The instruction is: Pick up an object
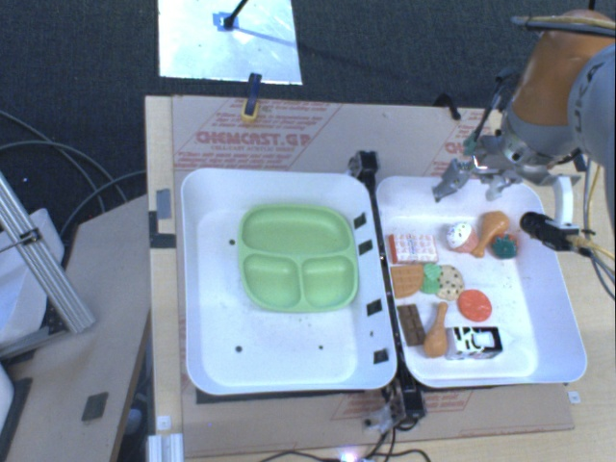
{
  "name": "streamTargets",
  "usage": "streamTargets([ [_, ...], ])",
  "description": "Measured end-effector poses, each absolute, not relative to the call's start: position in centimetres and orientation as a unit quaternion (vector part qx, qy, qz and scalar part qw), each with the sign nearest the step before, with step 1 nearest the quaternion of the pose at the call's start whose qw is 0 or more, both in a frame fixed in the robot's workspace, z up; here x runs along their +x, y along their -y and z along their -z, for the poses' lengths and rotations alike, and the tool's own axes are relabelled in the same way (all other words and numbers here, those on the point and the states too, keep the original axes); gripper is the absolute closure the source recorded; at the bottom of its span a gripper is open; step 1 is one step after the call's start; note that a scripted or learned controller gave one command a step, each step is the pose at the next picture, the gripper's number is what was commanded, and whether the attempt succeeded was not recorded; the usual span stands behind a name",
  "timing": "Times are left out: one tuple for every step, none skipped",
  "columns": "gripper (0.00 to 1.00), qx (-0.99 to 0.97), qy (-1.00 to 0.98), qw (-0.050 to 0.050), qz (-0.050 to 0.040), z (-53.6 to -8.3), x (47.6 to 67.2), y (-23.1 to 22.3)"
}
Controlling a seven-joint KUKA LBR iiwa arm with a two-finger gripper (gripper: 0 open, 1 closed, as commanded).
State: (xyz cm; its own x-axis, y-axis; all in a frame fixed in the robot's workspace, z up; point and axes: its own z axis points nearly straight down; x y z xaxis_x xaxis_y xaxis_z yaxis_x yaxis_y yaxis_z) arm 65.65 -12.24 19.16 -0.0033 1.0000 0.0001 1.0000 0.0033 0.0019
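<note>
The bench [164,287] is a pale wooden top, and a clear sheet with red lettering [255,138] lies on it toward the far side. Two shallow white bins rest on that sheet side by side, touching along a black hinge strip [380,277]: the left bin [207,354] and the right bin [549,335]. A small yellow and blue clamp [252,99] sits at the far edge.

Robotics lab setup, not a home or kitchen. Evidence: grey/orange arm [563,85] over a bench w/ two white bins [202,287] on a plastic sheet [289,133] printed "CHEMCAST GP"; loose cables [58,152] on dark carpet, aluminium strut [38,258] at left. Toy food [452,287] in right bin, green tray [295,258] in left: test props.
</note>
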Motion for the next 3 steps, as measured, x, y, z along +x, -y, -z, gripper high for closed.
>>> streamTargets([
  [0.00, 0.708, -0.706, -0.002, 0.0019, -10.1, 61.0, 17.5],
  [0.00, 0.704, -0.710, -0.024, -0.0040, -8.6, 64.9, 19.2],
  [0.00, 0.702, -0.711, -0.041, 0.0079, -8.4, 66.2, 19.2],
])
